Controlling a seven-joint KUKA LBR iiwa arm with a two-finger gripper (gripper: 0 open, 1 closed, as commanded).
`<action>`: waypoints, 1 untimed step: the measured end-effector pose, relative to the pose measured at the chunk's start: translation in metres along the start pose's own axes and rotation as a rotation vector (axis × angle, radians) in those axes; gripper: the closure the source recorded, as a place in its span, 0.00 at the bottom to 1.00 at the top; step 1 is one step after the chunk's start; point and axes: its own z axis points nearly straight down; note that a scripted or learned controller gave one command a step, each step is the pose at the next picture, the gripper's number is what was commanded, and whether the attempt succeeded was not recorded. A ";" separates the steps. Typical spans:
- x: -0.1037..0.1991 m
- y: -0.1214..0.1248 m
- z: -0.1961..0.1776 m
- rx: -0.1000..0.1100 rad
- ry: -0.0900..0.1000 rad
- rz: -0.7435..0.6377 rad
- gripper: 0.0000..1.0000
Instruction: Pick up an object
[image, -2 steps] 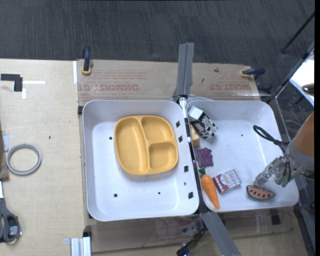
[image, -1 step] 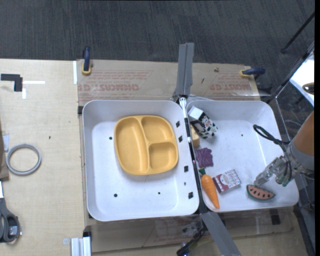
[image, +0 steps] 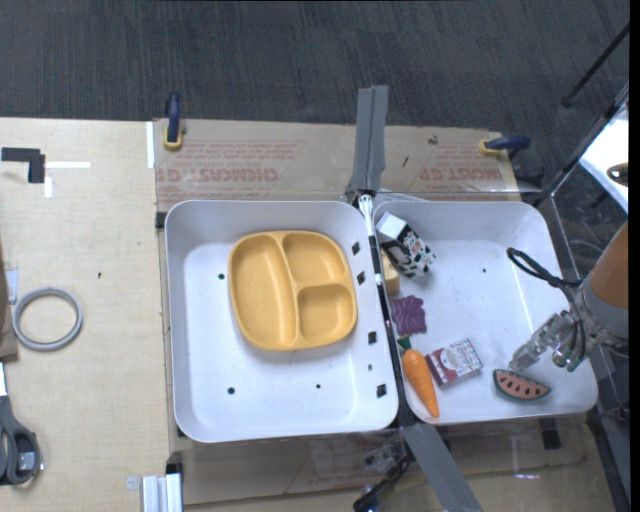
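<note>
The gripper sits low over the right bin, out at the 4 o'clock side of the view, and honestly I can't tell how it's set, the metal bits just blur together there. Nothing is visibly caught in it. Just below it, toward 6 o'clock, a watermelon slice lies flat on the bin floor, close to the tool but apart from it. Going toward 9 o'clock from there you hit a small red and white carton, then a carrot lying along the bin's left wall. Above the carrot, toward 12 o'clock, there's a purple grape bunch, then a black and white milk box near the top corner with a small yellow block tucked just beside it. A black cable loops across the bin's right side. The left bin holds a yellow divided plate. Way out at 9 o'clock on the bench, a grey tape ring.
</note>
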 end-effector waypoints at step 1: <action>-0.001 -0.001 0.010 -0.007 -0.007 0.279 1.00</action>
